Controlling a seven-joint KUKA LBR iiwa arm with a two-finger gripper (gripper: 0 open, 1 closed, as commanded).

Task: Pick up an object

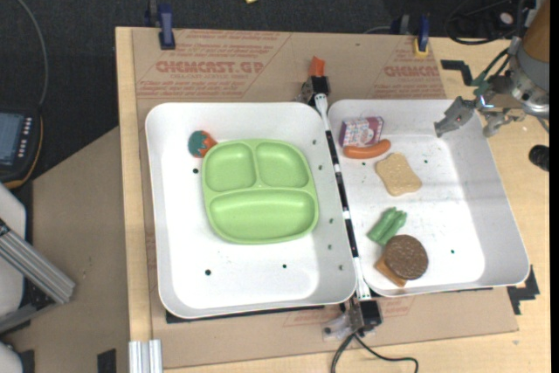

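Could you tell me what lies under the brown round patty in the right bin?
The brown round patty rests on an orange-tan piece, whose edge pokes out at its lower left. The rest of that piece is covered, so its shape is unclear.

Both white bins (175, 275) smooth, faintly glossy plastic. Green divided tray (259, 189), well left of gripper (472, 112), matt moulded plastic. Gripper fingers dull grey metal. Bench sheet (210, 65) under bins matt brown cardboard, printed. Bread slice (398, 175), near gripper, rough-textured, matt.

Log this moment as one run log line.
hand open, above right bin far edge | holding nothing | hot dog untouched
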